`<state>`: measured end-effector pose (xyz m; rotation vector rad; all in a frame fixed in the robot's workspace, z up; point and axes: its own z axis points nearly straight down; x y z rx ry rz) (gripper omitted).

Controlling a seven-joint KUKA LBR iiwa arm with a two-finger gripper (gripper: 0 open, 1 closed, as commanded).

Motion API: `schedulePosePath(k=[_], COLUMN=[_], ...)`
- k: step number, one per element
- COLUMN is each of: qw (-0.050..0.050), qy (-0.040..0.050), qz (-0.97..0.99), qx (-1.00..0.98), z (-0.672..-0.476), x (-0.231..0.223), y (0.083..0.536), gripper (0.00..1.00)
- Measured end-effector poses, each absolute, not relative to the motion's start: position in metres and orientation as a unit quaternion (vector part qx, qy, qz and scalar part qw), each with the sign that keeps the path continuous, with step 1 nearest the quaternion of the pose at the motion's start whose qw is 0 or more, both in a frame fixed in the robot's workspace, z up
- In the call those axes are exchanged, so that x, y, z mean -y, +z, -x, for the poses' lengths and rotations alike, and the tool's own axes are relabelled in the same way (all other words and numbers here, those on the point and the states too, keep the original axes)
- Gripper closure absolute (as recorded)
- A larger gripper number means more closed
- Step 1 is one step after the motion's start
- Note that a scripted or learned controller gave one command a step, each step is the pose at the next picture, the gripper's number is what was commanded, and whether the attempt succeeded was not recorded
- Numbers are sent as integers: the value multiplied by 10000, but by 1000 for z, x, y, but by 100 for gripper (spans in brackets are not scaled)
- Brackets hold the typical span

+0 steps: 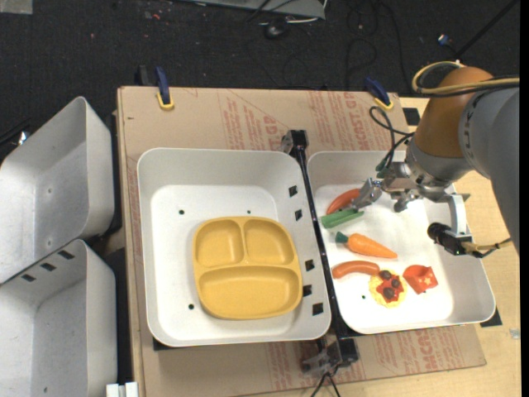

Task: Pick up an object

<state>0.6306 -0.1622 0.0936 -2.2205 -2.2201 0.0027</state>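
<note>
Jaws (369,193), spread as far as I can tell, are hovering at the right bin's (471,292) far-left corner, just beside the pepper (345,199), lying slantwise leftward.

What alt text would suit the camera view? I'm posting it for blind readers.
A grey robot arm reaches from the right, its gripper low over the right white bin, near toy food: a green piece, a carrot, a sausage, a pizza slice and a red piece. The left bin holds a yellow divided tray.
</note>
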Motion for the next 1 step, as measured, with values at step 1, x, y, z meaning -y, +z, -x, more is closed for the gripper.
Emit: schedulePosePath(k=[1], qw=[-11], qy=[-3], qz=[7072], qx=[7070], z=[-632], x=[162], y=[107], gripper=[100])
